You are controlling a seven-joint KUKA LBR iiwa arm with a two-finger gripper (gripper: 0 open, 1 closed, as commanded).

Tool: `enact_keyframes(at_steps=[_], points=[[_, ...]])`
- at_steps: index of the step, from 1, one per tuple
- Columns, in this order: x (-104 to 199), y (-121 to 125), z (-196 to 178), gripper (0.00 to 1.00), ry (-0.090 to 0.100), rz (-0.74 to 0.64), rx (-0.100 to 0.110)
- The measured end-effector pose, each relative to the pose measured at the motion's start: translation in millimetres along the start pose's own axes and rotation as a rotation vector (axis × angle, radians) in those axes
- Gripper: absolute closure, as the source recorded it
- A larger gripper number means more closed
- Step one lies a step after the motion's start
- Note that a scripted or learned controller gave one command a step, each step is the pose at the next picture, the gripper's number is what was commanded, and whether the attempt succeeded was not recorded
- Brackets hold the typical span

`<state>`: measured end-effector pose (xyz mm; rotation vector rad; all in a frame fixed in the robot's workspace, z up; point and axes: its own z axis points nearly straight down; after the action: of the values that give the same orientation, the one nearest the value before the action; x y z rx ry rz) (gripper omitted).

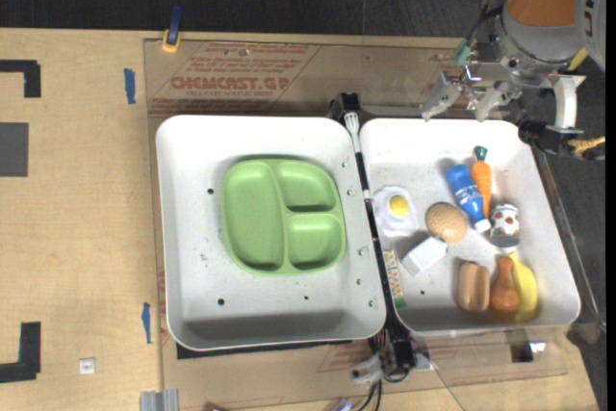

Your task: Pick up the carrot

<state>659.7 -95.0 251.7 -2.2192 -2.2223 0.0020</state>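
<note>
You can see the carrot (481, 176) lying in the right bin (553, 236), touching the right side of the blue bottle (465, 192), while the fingers (442, 98) hang spread open and empty above the bin's far rim, well apart from the carrot and farther back.
</note>
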Motion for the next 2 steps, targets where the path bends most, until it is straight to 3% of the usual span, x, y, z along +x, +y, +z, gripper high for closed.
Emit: enact_keyframes(at_steps=[1,2], points=[[-24,-10,114,0.00,0.000,0.078,0.003],[-88,-25,157,0.00,0.013,-0.066,-0.004]])
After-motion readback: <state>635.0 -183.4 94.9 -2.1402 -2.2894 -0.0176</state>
